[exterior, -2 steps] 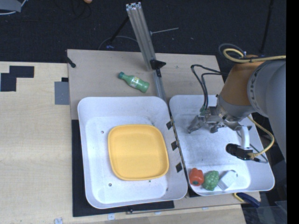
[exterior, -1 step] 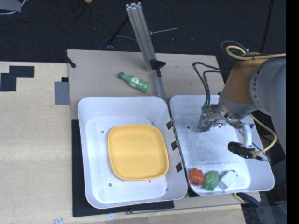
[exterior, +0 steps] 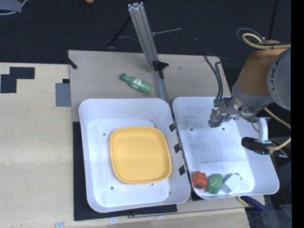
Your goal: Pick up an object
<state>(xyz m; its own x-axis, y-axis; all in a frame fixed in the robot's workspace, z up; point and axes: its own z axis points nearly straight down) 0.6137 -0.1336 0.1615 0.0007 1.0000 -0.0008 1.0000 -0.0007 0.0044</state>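
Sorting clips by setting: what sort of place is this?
Likely a robotics lab: a robot arm over two white bins on a bench, toy-like props such as a yellow plate, and loose cables.

High slanted look down on both bins (exterior: 90, 127)

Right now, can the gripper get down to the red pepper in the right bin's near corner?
Probably yes. The gripper hangs over the right bin, with bare floor between it and the red pepper. But the pepper touches the green vegetable and sits against the bin's wall, leaving tight finger room.
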